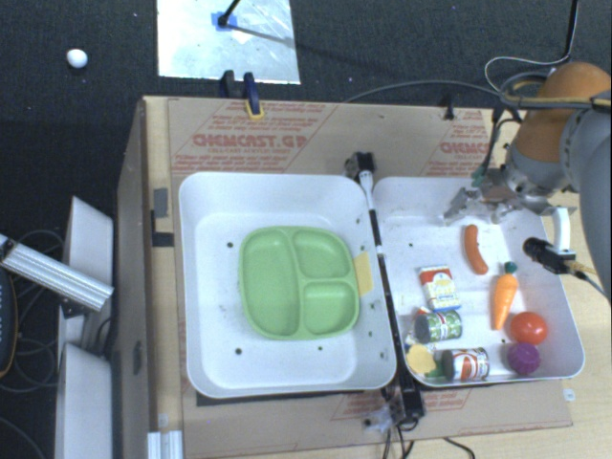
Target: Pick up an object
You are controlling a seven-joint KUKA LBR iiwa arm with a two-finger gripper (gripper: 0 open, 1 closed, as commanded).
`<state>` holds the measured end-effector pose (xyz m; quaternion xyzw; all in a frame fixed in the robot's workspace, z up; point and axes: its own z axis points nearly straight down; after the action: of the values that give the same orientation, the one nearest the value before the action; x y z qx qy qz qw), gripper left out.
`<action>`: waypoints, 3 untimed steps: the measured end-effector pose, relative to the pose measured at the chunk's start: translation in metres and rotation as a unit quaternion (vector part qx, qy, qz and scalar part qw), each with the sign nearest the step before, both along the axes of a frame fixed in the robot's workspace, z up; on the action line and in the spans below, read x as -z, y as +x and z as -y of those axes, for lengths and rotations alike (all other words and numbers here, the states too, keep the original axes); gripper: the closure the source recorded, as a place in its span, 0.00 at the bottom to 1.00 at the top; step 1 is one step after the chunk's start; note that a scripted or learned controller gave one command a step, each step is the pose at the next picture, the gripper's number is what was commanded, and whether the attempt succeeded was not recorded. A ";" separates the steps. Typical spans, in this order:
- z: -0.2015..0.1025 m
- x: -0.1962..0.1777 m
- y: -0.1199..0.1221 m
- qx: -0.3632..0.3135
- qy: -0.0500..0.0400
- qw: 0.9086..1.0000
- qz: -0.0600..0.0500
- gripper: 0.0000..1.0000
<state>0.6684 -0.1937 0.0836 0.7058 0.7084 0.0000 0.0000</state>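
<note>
Bench with two white bins on dark carpet
We see a green tray [296,283] in the left bin [206,285]; mid-right, the right bin [402,208] holds a sausage [474,249], carrot [503,299] and tomato [528,328]; upper right, the gripper [481,203] hovers, fingers spread, pinching nothing

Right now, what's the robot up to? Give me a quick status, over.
Pincer low over the right bin's far end, nothing seen in it. Sausage lies just below it, untouched. Carrot, tomato, cans nearer; green plate in the left bin.
</note>
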 end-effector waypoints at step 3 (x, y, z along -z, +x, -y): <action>-0.026 -0.013 -0.033 -0.001 0.000 1.000 0.003 1.00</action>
<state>0.6356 -0.1673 0.0963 0.7051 0.7091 0.0019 0.0027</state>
